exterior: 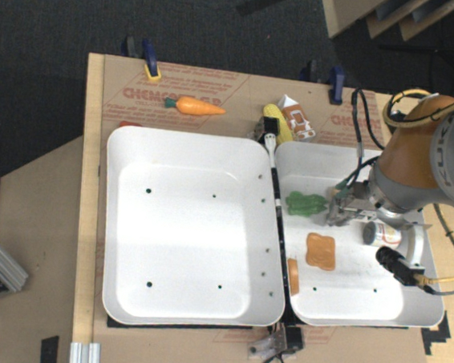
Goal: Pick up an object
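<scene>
Right bin [358, 315]: the nearer bare floor carries only a small orange piece [293, 275] lying against the left wall beside the divider.
Toast-like piece [321, 251]: a flat orange-brown slab, lying free on the bin floor, well below the gripper.
Gripper [338, 209]: low in the right bin, just right of the green object; the jaws' opening is too blurred and small to tell.
Green object [305, 203]: a soft-looking, lumpy green toy, flat on the bin floor near the divider, beside the gripper's tip; whether they touch cannot be told.
Progress: nothing appears lifted; by my judgement the pick is at the approach or closing stage, with grasp and lift left.
Left bin [119, 206]: bare white floor.
Bench beyond: a toy carrot [196, 107] lies on the cardboard, and a yellow item [280, 119] with a packet sits at the bins' far corner.
</scene>
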You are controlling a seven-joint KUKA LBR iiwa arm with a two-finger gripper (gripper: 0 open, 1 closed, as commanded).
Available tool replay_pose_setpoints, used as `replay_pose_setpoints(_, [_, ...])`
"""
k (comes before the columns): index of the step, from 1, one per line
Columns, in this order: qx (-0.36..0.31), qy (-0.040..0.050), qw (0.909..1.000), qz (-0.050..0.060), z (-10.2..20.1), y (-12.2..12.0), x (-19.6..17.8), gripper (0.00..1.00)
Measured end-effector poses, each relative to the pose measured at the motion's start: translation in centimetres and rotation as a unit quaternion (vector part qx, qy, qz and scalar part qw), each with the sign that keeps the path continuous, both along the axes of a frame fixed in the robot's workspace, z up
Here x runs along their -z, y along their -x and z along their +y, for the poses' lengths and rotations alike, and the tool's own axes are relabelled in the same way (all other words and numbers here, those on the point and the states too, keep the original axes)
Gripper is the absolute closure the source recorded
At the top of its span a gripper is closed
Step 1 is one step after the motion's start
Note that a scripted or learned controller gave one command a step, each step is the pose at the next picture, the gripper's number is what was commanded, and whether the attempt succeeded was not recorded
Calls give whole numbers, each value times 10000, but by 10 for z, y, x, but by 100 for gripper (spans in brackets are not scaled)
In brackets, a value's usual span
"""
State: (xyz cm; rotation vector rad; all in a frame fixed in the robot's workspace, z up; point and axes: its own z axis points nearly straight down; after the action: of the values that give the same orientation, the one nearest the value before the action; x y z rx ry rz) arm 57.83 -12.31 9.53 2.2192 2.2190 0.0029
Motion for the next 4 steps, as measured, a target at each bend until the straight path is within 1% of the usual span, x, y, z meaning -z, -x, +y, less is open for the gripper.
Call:
replay_pose_setpoints(1, [-84, -30, 9999, -65, 146, -61, -97, 100])
replay_pose_setpoints(2, [-40, -10, 10000, -9, 218, -61, -109, 100])
replay_pose_setpoints(3, [-28, -23, 10000, -35, 256, -32, -229, 100])
replay_pose_setpoints(4, [-37, -31, 10000, -50, 312, -28, -337, 100])
